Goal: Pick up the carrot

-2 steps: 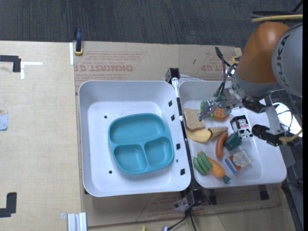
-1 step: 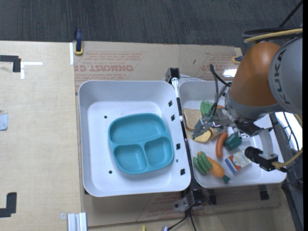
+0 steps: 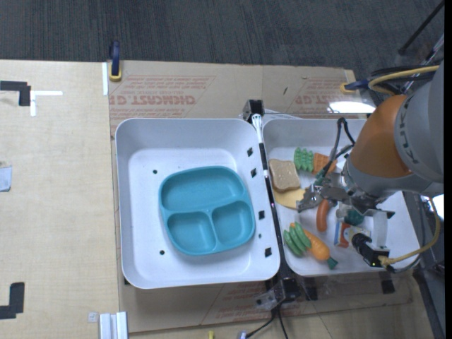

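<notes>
Camera view: approach step. The tool (image 3: 326,202) hangs low in the right bin (image 3: 395,263); its opening cannot be told. A carrot (image 3: 316,246) lies near that bin's front edge (a second carrot (image 3: 322,162) lies behind, beside the bread (image 3: 284,175)). Next: align and descend. The left bin (image 3: 134,210) holds a blue tray (image 3: 206,210).

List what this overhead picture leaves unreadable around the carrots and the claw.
- Claw: small and crowded by wrist hardware, so whether it is open or shut is unreadable.
- Upper carrot: its right part is hidden behind the arm.
- Right bin: the arm covers much of its right half.
- Lower carrot: in plain view; the orange item under the claw is too small to identify.
</notes>
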Controlling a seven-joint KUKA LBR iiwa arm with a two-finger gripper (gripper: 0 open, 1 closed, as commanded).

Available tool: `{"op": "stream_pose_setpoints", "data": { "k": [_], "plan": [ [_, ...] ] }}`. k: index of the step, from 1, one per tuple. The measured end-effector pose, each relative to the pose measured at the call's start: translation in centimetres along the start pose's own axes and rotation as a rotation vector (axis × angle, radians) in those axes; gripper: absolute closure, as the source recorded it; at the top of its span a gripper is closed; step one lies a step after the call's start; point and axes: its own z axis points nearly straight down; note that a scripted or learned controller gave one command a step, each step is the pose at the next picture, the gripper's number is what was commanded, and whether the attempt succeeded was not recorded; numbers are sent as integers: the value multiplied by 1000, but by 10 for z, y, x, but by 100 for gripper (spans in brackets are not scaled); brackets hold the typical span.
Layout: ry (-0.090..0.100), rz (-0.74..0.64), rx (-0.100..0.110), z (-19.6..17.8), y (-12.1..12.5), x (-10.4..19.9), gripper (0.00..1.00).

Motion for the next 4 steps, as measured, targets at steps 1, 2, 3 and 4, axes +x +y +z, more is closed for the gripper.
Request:
{"op": "stream_pose_setpoints", "data": {
  "k": [1, 2, 3, 4],
  "plan": [
    [0, -464, -5, 7, -40, -17, 0],
    [-1, -290, -4, 7, 23, 0, 0],
    [-1, -147, -6, 6, 93, -47, 0],
    [-1, -112, -2, -77, 14, -30, 0]
  ]
}}
